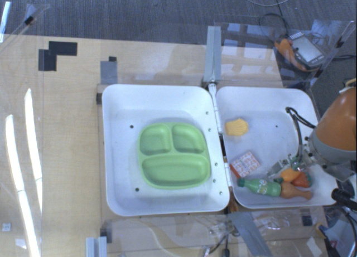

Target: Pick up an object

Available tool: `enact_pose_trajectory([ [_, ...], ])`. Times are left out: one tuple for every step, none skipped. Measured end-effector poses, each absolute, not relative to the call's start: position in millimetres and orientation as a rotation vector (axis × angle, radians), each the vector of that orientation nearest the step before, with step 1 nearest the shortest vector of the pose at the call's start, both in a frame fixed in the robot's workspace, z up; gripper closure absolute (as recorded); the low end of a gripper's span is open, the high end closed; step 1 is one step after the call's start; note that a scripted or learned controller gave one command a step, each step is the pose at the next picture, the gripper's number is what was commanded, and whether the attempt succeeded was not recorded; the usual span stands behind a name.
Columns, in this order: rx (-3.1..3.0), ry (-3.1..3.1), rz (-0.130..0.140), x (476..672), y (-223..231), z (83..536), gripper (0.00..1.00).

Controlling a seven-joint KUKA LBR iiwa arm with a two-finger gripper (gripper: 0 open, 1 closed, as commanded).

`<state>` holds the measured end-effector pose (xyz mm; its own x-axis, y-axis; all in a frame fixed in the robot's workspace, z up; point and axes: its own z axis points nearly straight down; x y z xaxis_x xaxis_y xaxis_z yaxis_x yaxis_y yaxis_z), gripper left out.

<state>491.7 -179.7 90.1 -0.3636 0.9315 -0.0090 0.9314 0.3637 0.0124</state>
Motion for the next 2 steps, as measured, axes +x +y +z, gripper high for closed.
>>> enact_pose_trajectory([
  [1.761, 2.58, 0.015, 494.7, -178.4, 101.8, 1.0],
  [1.762, 2.579, 0.015, 494.6, -178.5, 101.7, 0.0],
])
